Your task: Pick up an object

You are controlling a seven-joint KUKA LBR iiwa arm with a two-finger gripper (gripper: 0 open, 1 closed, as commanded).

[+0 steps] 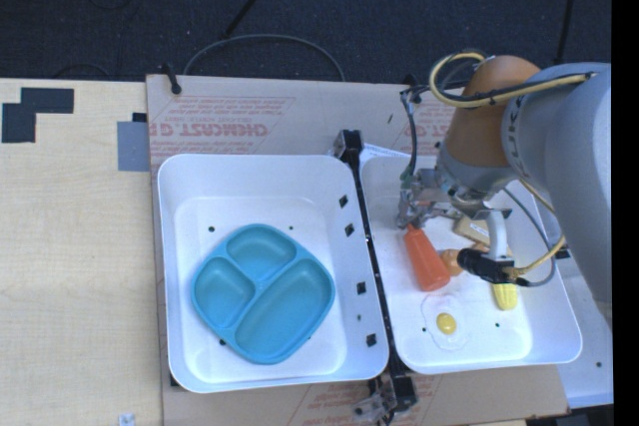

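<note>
- Lying in the right bin [559, 339], we see an orange carrot-shaped toy [426, 258], slanted, its upper end just under the claw [410, 214].
- We cannot tell whether the claw is spread or pressed together; nothing visibly sits between its tips.
- Near the carrot we find a fried-egg toy [446, 325] toward the bin's front and a small yellow piece [505, 295] to its right.
- Our grey arm [559, 130], with its orange band [494, 115], reaches over this bin.
- We see a blue divided plate [263, 291] in the left bin [180, 214].
- Both bins rest on cardboard [250, 120] over the pale tabletop [70, 264].
</note>
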